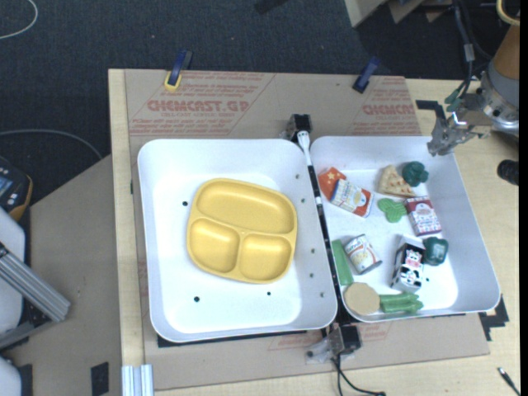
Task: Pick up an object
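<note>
1. The gripper hangs over the far right corner of the right bin, near its rim. Nothing sits between its fingers; how far apart they stand I cannot tell at this size.
2. The things to pick from all lie in that bin — a red and white packet, a wedge of toast touching a dark green piece, a small red carton, a can and a black and white cow carton.
3. The toast and green piece are nearest, so aim there, I judge.
4. They touch each other — centre on one alone, or the fingers may straddle both.
5. Come straight down, keeping clear of the bin wall.
6. The yellow divided plate in the left bin is well apart and can be ignored.
</note>
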Tool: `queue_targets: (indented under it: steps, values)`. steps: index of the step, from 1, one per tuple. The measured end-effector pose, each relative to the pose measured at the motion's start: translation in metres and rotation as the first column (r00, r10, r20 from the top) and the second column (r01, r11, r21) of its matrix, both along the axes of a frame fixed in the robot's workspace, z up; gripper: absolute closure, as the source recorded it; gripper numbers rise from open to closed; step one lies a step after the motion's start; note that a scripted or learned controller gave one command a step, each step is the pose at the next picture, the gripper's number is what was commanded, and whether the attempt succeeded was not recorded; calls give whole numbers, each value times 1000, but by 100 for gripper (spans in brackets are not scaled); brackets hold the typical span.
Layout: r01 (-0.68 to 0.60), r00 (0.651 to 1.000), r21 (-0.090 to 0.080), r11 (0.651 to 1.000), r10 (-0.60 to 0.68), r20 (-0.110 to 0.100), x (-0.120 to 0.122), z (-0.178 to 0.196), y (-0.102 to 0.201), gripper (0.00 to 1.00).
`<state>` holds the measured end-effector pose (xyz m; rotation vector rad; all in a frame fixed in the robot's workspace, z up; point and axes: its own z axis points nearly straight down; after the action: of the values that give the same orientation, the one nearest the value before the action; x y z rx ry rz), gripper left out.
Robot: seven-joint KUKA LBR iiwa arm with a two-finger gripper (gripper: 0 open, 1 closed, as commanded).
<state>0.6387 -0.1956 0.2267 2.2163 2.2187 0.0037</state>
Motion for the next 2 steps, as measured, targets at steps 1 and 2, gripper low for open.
queue_targets:
  steps: [1,2]
  values:
    - [-6,1000,5,1000,6,-5,6,5,62,100]
    - [-5,1000,5,1000,5,-6,2,12,110,100]
